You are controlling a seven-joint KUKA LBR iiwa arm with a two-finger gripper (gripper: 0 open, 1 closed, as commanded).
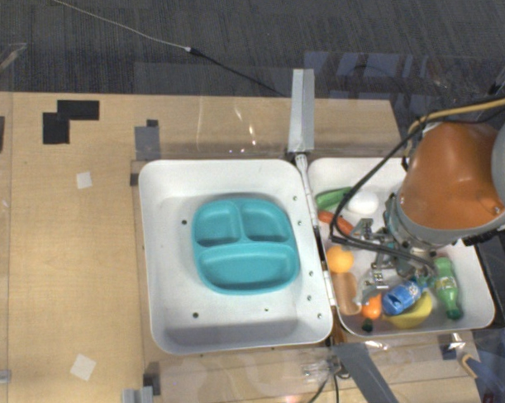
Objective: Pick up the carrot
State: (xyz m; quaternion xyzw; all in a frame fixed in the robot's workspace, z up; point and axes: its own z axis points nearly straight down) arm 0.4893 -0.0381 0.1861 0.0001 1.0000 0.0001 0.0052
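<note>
In the right bin [486, 308], a small orange piece with a green end, which looks like the carrot [371, 306], lies near the front, partly hidden under the gripper's metal parts. The gripper [379, 275] hangs low over the bin's middle, just above and behind the carrot, under the arm's big orange band [450, 177]. Cables and the wrist hide its tips. I see nothing plainly held.
Around the carrot lie an orange ball [340, 260], a tan cylinder [347, 292], a blue item [401, 299] on a yellow banana [415, 316], a green bottle [446, 285], a red-orange piece [343, 223] and a green vegetable [330, 198]. The left bin [170, 323] holds a teal divided plate [241, 242].
</note>
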